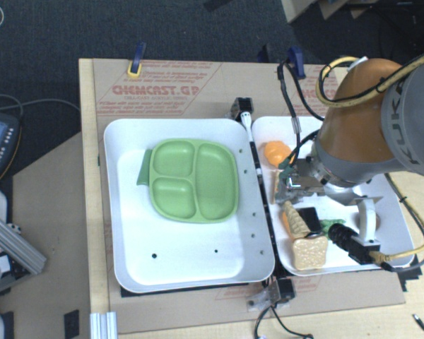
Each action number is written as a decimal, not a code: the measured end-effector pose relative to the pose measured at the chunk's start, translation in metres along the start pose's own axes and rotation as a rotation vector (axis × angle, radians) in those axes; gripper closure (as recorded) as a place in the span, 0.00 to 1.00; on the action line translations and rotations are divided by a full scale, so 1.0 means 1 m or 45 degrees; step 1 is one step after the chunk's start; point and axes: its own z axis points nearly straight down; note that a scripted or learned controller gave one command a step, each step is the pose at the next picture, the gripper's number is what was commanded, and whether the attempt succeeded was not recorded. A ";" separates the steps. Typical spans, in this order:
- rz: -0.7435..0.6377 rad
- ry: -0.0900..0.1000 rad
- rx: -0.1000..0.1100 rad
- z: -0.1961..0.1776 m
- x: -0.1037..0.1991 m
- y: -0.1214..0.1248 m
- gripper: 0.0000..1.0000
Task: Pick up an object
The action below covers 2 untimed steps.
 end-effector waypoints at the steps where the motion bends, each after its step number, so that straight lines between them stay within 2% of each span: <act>1: 0.004 -0.001 -0.001 -0.001 0.017 -0.009 1.00; 2: 0.008 -0.005 -0.010 -0.016 0.006 0.001 1.00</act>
